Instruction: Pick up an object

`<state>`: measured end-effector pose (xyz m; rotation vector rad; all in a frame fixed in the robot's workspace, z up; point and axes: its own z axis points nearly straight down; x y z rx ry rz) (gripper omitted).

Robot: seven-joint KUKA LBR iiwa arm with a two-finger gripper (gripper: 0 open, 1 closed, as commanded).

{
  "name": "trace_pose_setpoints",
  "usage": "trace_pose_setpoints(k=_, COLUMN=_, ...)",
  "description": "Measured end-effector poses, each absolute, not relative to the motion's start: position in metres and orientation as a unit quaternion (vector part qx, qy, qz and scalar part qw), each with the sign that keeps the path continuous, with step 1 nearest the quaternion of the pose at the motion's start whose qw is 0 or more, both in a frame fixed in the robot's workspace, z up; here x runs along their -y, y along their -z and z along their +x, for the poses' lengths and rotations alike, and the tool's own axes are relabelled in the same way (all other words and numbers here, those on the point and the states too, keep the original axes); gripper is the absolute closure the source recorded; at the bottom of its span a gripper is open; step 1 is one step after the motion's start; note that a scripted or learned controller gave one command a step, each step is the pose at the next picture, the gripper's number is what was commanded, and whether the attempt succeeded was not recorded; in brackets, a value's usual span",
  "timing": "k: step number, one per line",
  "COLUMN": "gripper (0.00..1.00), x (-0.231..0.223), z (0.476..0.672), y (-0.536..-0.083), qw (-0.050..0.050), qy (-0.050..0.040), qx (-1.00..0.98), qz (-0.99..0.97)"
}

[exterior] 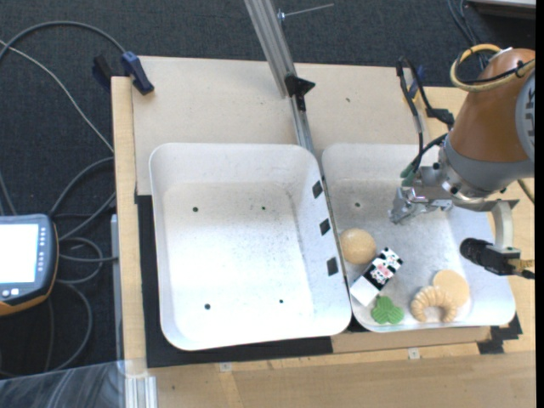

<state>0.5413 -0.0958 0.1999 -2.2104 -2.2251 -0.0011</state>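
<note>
Hovered with gripper [406,206], closure impossible to tell; below it, tan ball [358,246] looked light, smooth, best pinched across middle.

Arm [501,117] gets chopped by the right edge of the frame, so most of it's out of shot. Gripper [406,204] is tiny and blurry, can't make out much tbh. Handheld screen [24,262] at mid-left is cut off too.
</note>
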Motion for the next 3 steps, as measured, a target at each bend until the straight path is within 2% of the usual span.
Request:
trace_pose_setpoints(k=1, gripper=1.0, x=0.043, z=0.524, y=-0.211, qw=0.003, qy=0.0007, qx=0.709, qz=-0.705)
trace_pose_setpoints(k=2, gripper=1.0, x=-0.017, z=0.517, y=-0.207, qw=0.003, qy=0.0002, qx=0.71, qz=-0.704)
trace_pose_setpoints(k=3, gripper=1.0, x=-0.071, z=0.52, y=-0.218, qw=0.001, qy=0.0014, qx=0.71, qz=-0.704)
